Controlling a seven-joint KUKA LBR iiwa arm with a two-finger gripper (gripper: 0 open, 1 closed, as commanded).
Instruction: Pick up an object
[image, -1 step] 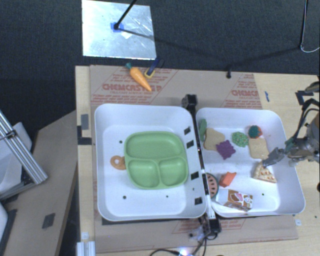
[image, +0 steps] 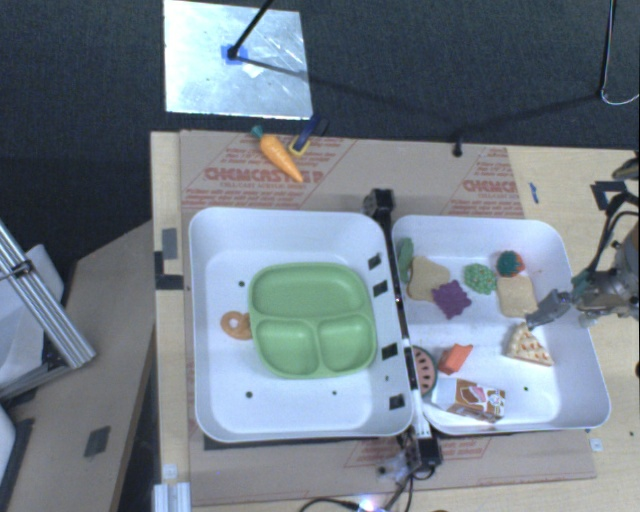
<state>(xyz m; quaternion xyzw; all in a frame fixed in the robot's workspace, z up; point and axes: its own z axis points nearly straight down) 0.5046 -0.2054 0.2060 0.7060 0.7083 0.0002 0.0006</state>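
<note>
**Arm Seen at the Right Bin, Nothing Picked Up Yet**

The reaching step is judged to be in hand. No toy is seen lifted. The metal two-finger gripper (image: 548, 308) is seen at the right edge of the shallow white right bin (image: 585, 395), just above a yellow pizza-slice toy (image: 527, 346). It cannot be told how the gripper is set, because it is small and blurred.

The pizza-slice toy is judged to be the thing most likely to be picked, since it is the nearest. It is found near the right wall of the bin, below a tan toast-shaped toy (image: 515, 295). For the next move, the gripper would need to be brought down over the slice and closed on it, then raised.

The grey arm is seen coming in low over the right rim, with its tip pointed left and a little down.

Other toys are spread in the same bin: a purple star-shaped toy (image: 451, 297) near the middle, an orange wedge toy (image: 456, 358) below it, and a small printed packet (image: 480, 399) near the front edge. A green plastic tray with three parts (image: 310, 318) is set in the middle of the shallow white left bin (image: 215, 400).
</note>
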